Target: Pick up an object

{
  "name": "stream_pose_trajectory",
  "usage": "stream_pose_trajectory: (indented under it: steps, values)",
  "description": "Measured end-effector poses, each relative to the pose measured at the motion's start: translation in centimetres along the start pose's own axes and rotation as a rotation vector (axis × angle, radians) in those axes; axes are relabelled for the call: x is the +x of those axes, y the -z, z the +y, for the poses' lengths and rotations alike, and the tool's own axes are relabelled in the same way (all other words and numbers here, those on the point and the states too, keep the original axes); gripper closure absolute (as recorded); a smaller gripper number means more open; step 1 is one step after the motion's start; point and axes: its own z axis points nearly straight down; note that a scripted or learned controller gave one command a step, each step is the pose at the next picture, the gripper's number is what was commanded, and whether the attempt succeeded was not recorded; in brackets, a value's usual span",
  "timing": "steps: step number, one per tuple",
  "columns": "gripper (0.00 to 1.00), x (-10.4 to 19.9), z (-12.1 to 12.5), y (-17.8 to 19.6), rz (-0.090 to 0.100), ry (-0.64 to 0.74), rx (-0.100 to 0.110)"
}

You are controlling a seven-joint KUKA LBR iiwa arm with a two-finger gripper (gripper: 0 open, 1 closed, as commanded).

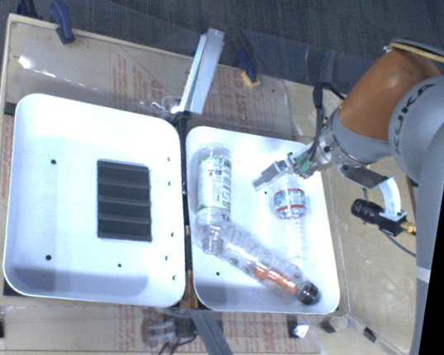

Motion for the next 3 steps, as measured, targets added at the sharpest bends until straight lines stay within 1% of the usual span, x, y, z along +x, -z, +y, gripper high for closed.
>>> stream_pose_trajectory:
  steps: [1, 2, 3]
  values:
    - [0.00, -0.2, 0.3, 2.1, 0.001, 0.017, -0.001]
    - [0.00, 1.2, -2.0, 7.2, -0.001, 0.087, -0.001]
    - [0.00, 0.6, -0.7, 2.9, 0.003, 0.194, 0.002]
